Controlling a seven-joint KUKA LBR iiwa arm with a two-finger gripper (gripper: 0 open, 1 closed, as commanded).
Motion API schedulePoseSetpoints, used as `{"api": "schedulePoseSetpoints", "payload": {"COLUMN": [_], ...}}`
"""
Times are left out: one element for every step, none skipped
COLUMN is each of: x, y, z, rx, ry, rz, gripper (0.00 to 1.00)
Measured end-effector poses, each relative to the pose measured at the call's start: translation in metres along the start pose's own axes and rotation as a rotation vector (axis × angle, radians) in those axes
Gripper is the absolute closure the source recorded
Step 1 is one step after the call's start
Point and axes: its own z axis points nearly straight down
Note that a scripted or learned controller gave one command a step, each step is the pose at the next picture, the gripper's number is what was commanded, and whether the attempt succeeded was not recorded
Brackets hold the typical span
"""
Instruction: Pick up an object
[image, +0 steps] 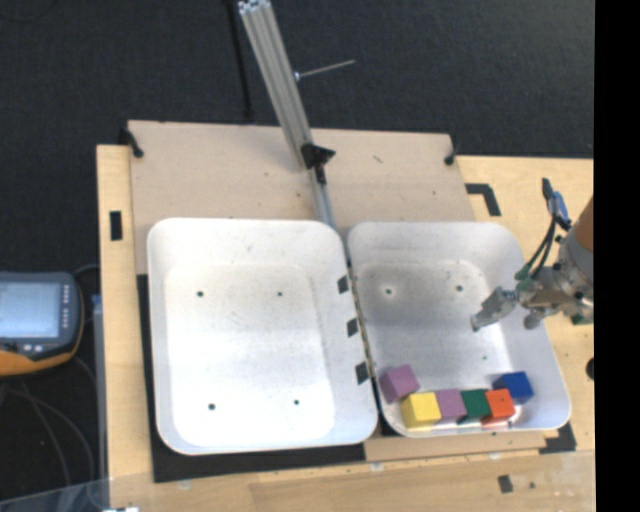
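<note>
Lying along the near edge of the right bin (440, 250) is a cluster of small blocks, the candidates for the pick: a purple block (399, 381) is set a little forward and to the left of the rest, a yellow block (422, 408) sits just beside it, and a second purple block (451, 403), a green block (474, 403), an orange-red block (499, 405) and a blue block (514, 385) are lined up toward the bin's near right corner, touching or nearly touching one another. None of them is seen between the fingers. Over the right side of the same bin, the gripper (492, 310) is seen above the bin floor, well apart from the blocks, with cables trailing behind the wrist at the view's right. One grey finger is seen angled down to the left; whether the fingers are spread or closed cannot be told from this angle. Beside it, the left bin (250, 240) is shown with a few dark specks on its floor. A slanted aluminium rail (285, 95) is fixed behind the bins, and a handheld control pendant (35, 315) is seen at the far left of the bench.
</note>
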Motion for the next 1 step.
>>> {"api": "schedulePoseSetpoints", "payload": {"x": [0.0692], "y": [-0.0033], "z": [0.0880], "rx": [0.009], "ry": [0.004], "rz": [-0.012], "gripper": [0.00]}}
